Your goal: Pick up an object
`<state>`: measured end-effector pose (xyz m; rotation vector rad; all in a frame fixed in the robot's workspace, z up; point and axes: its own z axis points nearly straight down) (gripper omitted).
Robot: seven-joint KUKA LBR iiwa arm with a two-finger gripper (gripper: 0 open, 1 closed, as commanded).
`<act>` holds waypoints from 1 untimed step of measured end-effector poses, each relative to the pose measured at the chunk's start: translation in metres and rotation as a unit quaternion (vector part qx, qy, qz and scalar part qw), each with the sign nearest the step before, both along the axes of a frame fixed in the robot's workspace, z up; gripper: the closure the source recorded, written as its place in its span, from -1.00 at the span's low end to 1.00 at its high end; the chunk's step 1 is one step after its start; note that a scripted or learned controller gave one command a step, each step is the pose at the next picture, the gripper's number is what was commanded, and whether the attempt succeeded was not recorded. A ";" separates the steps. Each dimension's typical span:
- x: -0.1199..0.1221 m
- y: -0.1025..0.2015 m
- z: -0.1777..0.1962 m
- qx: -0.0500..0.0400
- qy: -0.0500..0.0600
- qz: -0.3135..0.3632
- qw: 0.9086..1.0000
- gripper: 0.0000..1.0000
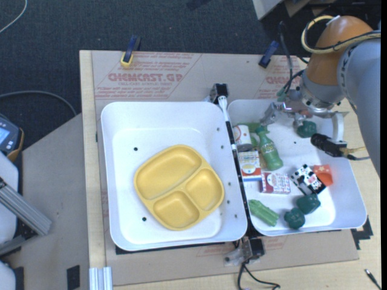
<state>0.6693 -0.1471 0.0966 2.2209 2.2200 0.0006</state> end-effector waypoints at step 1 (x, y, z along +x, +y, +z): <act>0.001 0.000 0.011 -0.001 -0.002 0.001 1.000 1.00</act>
